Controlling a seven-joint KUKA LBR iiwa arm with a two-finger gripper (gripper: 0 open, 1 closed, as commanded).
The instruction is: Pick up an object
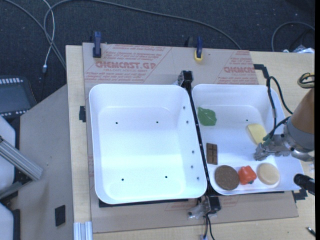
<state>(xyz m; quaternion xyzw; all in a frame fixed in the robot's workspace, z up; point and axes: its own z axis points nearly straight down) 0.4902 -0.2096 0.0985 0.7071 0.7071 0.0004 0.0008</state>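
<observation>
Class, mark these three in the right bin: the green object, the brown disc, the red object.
green object (207, 117), camera view, its middle
brown disc (227, 177), camera view, centre of its top face
red object (247, 174), camera view, its middle

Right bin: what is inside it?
Right bin holds a green lump, yellow piece, brown bar, brown disc, red piece, tan disc. Gripper covers some floor.

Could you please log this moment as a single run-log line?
gripper: low in right bin, beside yellow piece | held: nothing seen | nearby: cream disc, red piece, brown disc
</observation>
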